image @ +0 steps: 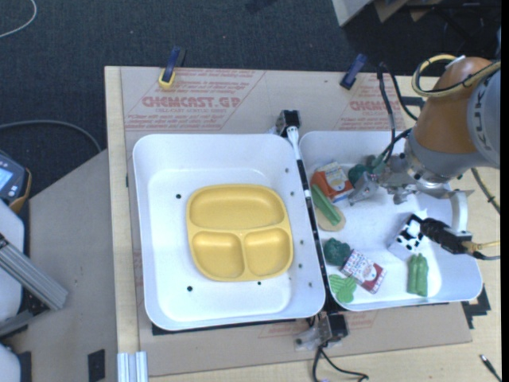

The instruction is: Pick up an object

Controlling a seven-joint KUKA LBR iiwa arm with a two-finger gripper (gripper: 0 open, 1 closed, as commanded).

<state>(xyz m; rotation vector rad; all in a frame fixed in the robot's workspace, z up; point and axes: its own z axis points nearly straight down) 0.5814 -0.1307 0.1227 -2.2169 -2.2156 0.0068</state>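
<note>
Gripper [367, 183], low over the upper middle of the right bin [469, 281]; whether it is parted or closed cannot be told. Just left of it lie an orange-and-white packet [332, 178] and a long green piece [326, 207]. Bare floor opens below, bounded by a black-and-white block [409, 235], a green pod [417, 274] and a red-and-white packet [364, 269] near the front rim. The left bin [155, 213] holds a yellow divided tray [238, 231].
</note>
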